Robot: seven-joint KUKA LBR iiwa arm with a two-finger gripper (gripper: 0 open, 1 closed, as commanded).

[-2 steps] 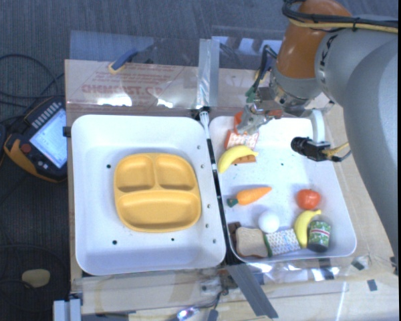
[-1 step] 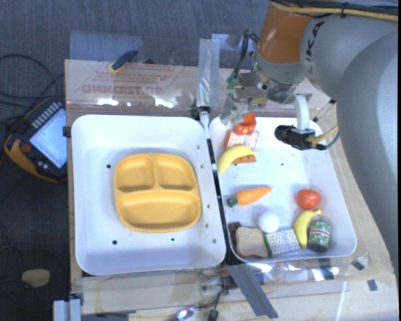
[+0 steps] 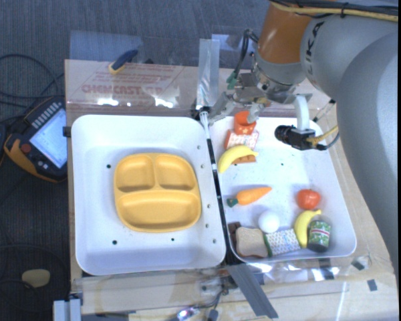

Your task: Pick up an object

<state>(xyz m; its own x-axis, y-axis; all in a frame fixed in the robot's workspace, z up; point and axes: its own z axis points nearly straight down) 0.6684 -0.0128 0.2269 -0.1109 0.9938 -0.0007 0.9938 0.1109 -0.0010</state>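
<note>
The tool (image 3: 248, 112) hovers at the right bin's (image 3: 334, 179) far edge, just above an orange carton (image 3: 242, 134); whether its fingers are apart is unclear. A banana (image 3: 234, 157) lies touching the carton's near side.

- I see an orange carton (image 3: 242, 134) upright at the right bin's (image 3: 339, 199) far end, directly under my end effector (image 3: 248, 114), a banana (image 3: 235, 156) touching its near side.
</note>
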